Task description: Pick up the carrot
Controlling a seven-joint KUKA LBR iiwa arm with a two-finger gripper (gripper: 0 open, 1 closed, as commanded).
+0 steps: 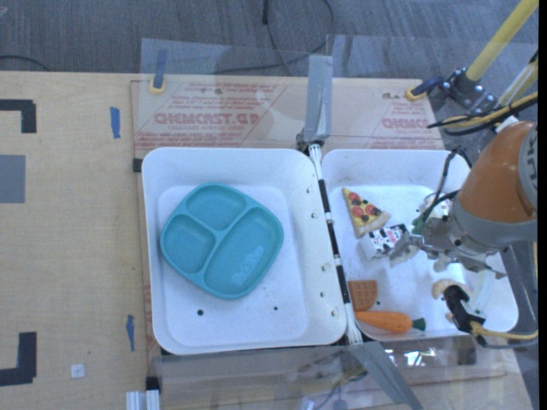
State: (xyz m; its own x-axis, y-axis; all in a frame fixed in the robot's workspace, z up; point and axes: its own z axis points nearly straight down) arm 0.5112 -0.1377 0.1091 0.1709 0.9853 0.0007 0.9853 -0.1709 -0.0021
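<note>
Carrot (pixel 386 321) lying at six o'clock of right bin (pixel 402 162), touching front wall; risking pincer (pixel 425 248) striking rim; pincer state: cannot tell.

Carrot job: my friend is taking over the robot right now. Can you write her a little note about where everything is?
Gripper: over the right bin, beside the black-and-white toy, holding nothing I can see.
Carrot: lying flat near the right bin's front edge, green end pointing right, just below the waffle.
Pizza slice sits farther back. Teal plate is in the left bin.
Done: nothing yet.
Left: move to the carrot, grab it, lift.
</note>
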